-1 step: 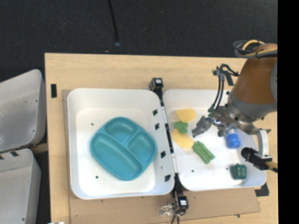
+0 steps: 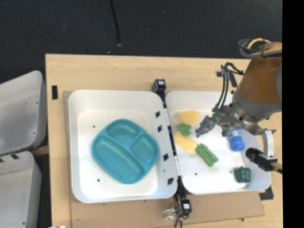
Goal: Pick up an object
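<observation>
The right bin [image 2: 223,186] holds several small items. A yellow piece [image 2: 189,116] lies at its upper left, with a small green piece [image 2: 184,128] and a second yellow piece [image 2: 186,142] below it. A ridged green piece [image 2: 207,154] lies near the middle and a dark green piece [image 2: 242,175] at the lower right. A blue and white item [image 2: 235,140] sits partly under the arm's wrist. My gripper [image 2: 205,126] hangs over the bin's middle, just right of the yellow and small green pieces. Nothing shows in its grasp.
The left bin [image 2: 78,175] holds a teal divided plate [image 2: 125,149]. A ridge with black clips [image 2: 167,137] separates the two bins. The arm's orange and grey body [image 2: 259,87] covers the right bin's upper right. A black fitting [image 2: 260,159] sticks out near the bin's right rim.
</observation>
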Available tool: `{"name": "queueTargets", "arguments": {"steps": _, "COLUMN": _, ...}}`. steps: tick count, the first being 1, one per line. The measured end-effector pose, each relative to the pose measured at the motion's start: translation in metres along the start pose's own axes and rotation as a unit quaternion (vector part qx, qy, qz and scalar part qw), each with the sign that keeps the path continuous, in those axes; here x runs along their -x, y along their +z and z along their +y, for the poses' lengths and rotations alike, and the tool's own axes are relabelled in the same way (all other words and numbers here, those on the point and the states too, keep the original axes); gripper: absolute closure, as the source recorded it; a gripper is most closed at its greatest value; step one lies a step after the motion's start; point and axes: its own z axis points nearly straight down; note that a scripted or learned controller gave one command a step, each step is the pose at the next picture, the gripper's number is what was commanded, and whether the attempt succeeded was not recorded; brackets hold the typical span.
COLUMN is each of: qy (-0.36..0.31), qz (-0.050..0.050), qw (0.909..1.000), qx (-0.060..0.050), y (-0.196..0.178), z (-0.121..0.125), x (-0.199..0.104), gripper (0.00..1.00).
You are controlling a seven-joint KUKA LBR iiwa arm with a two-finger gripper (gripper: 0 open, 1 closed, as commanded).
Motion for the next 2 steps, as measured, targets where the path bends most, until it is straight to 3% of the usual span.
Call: {"name": "queueTargets", "arguments": {"steps": 2, "qy": 0.001, "qz": 0.0, "qw": 1.0, "qx": -0.002, "y": 0.091, "z": -0.015, "x": 0.009, "gripper": 0.0}}
